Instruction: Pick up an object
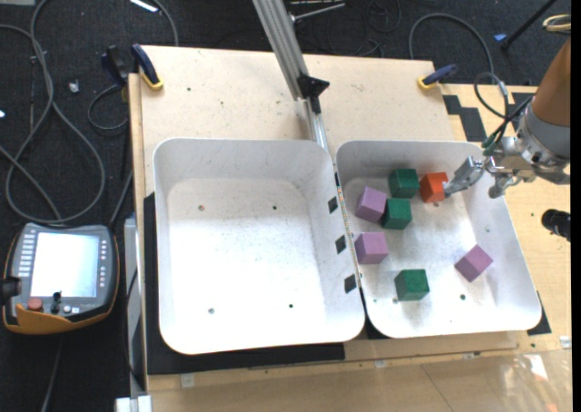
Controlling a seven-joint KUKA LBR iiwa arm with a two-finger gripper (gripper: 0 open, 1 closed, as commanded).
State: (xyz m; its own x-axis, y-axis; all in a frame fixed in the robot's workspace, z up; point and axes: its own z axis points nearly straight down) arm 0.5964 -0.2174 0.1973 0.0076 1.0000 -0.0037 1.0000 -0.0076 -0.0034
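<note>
The right bin [517,260] holds several small cubes. An orange cube [433,187] lies near its far right side, beside a green cube [403,182]. Another green cube [397,213] and a purple cube [370,203] sit just left of them. A second purple cube [370,246] rests by the bin's left wall, a third [473,262] toward the right, and a green cube [411,284] near the front. My gripper [481,181] hovers over the bin's right rim, open, with nothing between its fingers. Its left finger [463,174] points at the orange cube from the right.
The left bin [182,220] stands beside the right one. A metal post [277,24] slants up from between the bins. A teach pendant [59,276] lies off the bench at the left. Clamps [145,65] hold the board's far corners.
</note>
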